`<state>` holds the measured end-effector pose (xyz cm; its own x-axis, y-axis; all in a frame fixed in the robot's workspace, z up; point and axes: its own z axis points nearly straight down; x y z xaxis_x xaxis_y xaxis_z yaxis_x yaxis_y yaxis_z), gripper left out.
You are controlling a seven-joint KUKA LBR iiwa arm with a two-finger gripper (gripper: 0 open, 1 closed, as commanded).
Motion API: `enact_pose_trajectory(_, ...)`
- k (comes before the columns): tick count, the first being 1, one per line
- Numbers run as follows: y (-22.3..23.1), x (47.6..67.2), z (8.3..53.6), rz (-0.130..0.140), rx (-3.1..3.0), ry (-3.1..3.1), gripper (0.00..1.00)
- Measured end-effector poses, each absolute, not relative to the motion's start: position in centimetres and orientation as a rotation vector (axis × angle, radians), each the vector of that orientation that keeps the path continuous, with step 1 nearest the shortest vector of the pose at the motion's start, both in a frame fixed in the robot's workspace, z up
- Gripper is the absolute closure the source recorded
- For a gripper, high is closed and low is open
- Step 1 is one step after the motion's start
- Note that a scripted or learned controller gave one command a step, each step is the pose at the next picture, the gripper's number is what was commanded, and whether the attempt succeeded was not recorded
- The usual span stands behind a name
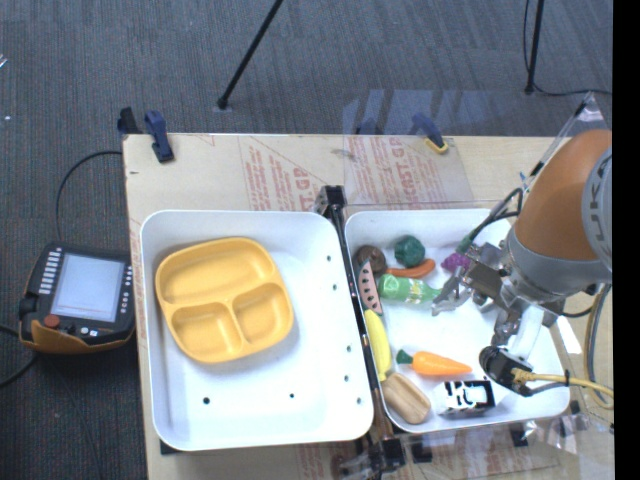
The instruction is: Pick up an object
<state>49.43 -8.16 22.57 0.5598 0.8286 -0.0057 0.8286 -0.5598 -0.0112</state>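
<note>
Two white bins sit side by side, and the right bin point(420, 218) is the busy one. At its near edge lies a toy carrot point(436, 364), a banana point(377, 341) along its left wall, a green bottle point(405, 288) nearer the middle. The gripper point(452, 293) hangs over the bin's right half; whether its fingers are spread or closed, I cannot tell. Left of that bin, a yellow divided tray point(222, 298) rests.
</note>
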Motion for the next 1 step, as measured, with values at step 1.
enact_pose_trajectory(1, -6.52, 56.28, 18.18, 0.019, -2.916, -1.152, 0.00)
